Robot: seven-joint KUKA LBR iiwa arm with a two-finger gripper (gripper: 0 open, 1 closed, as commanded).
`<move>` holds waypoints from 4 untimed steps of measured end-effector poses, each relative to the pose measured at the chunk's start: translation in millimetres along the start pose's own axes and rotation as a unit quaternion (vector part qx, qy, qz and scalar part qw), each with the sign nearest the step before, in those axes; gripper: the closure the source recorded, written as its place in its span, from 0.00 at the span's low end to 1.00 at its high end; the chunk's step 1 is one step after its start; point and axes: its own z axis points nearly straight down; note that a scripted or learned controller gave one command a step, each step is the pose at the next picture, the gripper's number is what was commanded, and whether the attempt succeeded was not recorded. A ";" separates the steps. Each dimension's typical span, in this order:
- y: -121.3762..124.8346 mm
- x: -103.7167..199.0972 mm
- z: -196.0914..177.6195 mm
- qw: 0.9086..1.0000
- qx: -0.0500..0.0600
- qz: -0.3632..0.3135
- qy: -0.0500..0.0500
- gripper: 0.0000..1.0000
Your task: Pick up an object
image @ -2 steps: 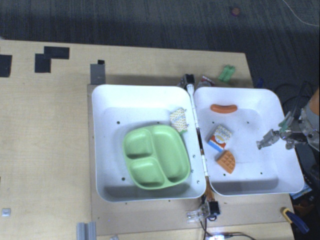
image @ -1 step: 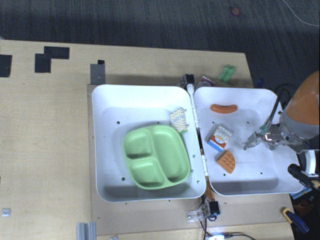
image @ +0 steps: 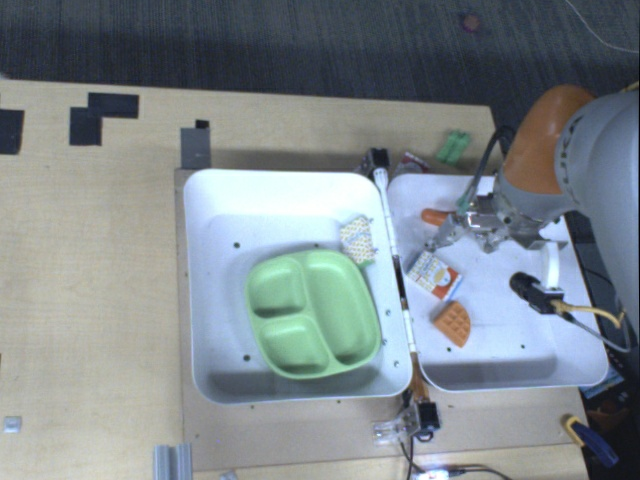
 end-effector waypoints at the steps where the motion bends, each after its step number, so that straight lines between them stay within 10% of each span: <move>1: -91.7 27.0 -2.2 1.000 -0.001 0.002 -0.001 0.00; 2: -89.6 27.5 -13.5 1.000 -0.004 0.002 -0.001 1.00; 3: -1.2 92.4 -100.1 1.000 0.000 0.000 0.000 1.00; 4: 6.9 27.1 -72.2 1.000 0.001 0.001 -0.001 1.00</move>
